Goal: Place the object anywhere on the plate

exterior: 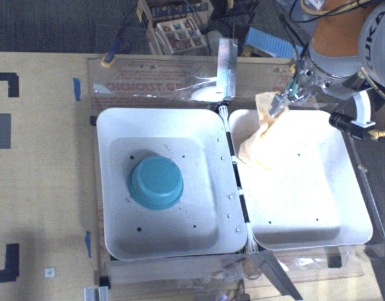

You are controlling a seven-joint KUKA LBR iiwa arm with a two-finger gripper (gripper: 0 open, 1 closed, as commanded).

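Cloth (260,142), pale and washed out by glare, is pinched by the gripper (279,107) at the right bin's (318,224) eleven o'clock; plate (156,182) sits in the left bin (117,130).

The arm (352,24) is grey with a broad orange band, black cables looping over it, and dark lettering at its edge.

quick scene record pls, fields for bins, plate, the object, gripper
left bin: holds the teal plate, which sits upside down near the middle
right bin: holds the cream cloth at its upper left corner
cream cloth: hangs from the gripper, lower end resting on the bin floor
gripper: over the right bin's upper left, pinching the cloth's top
task state: cloth not yet on the plate
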